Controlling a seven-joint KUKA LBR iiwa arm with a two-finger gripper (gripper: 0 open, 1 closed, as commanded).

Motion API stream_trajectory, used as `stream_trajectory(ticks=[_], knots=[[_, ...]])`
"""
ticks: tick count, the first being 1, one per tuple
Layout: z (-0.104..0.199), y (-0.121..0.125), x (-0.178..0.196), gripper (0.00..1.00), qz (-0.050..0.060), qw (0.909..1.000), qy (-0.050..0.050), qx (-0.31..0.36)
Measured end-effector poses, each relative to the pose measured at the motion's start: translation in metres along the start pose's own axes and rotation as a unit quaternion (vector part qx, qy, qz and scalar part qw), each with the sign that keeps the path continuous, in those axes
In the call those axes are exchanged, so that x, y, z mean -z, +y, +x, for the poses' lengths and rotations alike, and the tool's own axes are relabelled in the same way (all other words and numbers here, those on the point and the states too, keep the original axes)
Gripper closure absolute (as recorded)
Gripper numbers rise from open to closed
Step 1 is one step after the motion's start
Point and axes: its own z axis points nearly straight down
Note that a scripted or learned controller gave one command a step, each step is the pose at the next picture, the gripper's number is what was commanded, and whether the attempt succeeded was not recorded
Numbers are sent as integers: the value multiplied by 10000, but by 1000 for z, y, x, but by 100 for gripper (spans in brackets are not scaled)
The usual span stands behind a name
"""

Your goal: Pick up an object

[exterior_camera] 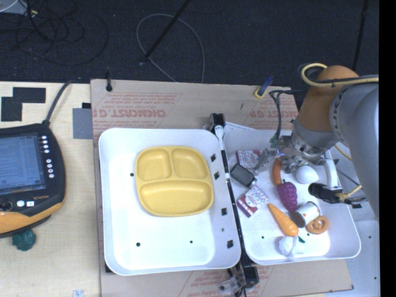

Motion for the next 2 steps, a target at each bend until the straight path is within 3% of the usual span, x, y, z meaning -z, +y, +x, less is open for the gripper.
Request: stream_trajectory(ticks=[1, 2], knots=[[1, 3, 11, 100, -83, 10000, 0, -4], [56, -8, 76, 100, -117, 9999, -15, -12]])
